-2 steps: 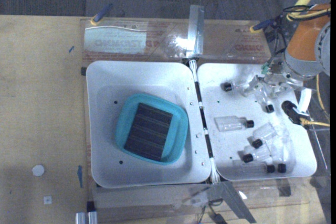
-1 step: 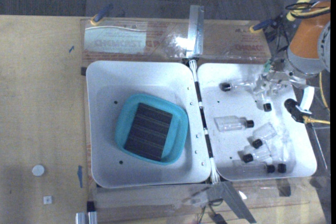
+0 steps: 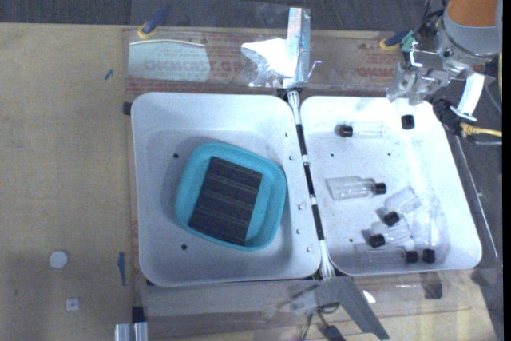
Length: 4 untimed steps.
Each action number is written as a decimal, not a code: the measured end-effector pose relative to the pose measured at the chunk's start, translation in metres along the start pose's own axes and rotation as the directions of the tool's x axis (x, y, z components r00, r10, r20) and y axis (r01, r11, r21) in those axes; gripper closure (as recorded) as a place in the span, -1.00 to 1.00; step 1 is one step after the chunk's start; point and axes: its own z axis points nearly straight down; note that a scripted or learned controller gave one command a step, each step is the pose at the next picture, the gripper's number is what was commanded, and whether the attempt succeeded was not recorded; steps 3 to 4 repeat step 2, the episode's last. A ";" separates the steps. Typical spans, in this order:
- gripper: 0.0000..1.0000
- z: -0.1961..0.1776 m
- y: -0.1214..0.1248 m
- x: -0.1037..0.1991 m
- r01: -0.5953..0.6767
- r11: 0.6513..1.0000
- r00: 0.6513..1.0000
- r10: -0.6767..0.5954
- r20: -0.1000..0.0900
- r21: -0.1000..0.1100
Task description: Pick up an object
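The arm (image 3: 473, 0) comes in at the top right, orange band showing, and its gripper (image 3: 417, 84) hangs over the far right corner of the right bin (image 3: 463, 196). From here the metal parts at its tip run together against the white rim, so I cannot tell whether it is released or clenched. Nothing can be seen between its tips, and it touches none of the things in the bin.

The right bin holds a scatter of small clear vials with black caps. One vial (image 3: 359, 129) lies on its side near the far wall, cap to the left. A loose black cap (image 3: 407, 121) sits just right of it, nearest to the gripper. A second vial (image 3: 355, 188) lies in the middle of the bin, cap to the right. Toward the near right corner a cluster of vials (image 3: 403, 224) lies heaped together, some touching, with two black caps at the near edge; how many there are is hard to make out, since the clear plastic blurs into the white floor.

The left bin (image 3: 152, 172) holds a teal tray (image 3: 271, 200), turned at a slant, sitting in the middle. Inside it lies a dark ribbed block (image 3: 226, 200), filling most of the tray's floor.

Behind the bins a clear sheet (image 3: 207, 52) stands along the bench, held by clamps.
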 end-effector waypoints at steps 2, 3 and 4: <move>1.00 0.005 -0.015 0.082 -0.195 0.981 0.981 0.195 0.000 0.006; 1.00 0.005 -0.015 0.082 -0.195 0.981 0.981 0.195 0.000 0.006; 1.00 0.005 -0.015 0.082 -0.195 0.981 0.981 0.195 0.000 0.006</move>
